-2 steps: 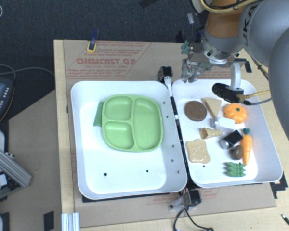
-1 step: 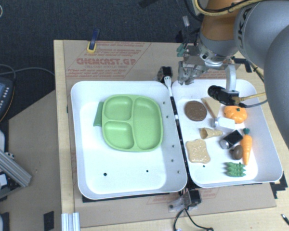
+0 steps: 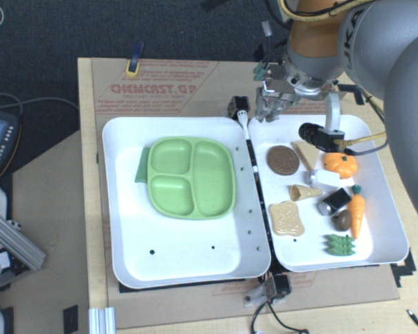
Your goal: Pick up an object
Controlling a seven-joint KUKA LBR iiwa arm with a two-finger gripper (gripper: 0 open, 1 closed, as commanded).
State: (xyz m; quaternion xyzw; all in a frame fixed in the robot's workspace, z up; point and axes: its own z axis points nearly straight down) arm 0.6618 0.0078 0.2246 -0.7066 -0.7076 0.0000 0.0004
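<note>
**Camera view: tool over the far corner of the right bin, toy food spread below it**

The tool hangs at the end of the grey arm with its orange band. It is above the far left corner of the right bin, close to the seam where the two bins meet. Whether it is apart or together cannot be told from this angle. It is well clear of the items in the bin.

All the small pickable things lie in the right bin:

- A flat round brown cookie lies nearest the tool, with a thin tan stick just beside it.
- An orange pumpkin sits towards the bin's right side, touching a small white block.
- Near the middle lies a pale cone on its side, next to a short black cylinder.
- An orange carrot lies lengthwise by the right wall, with a small brown lump against it.
- A tan bread slice lies flat near the left wall.
- A cluster of green pea pods rests by the near rim.

The left bin holds a light green plate with three compartments, lying flat and right way up. Both bins rest on a brown cardboard sheet with red lettering.
</note>
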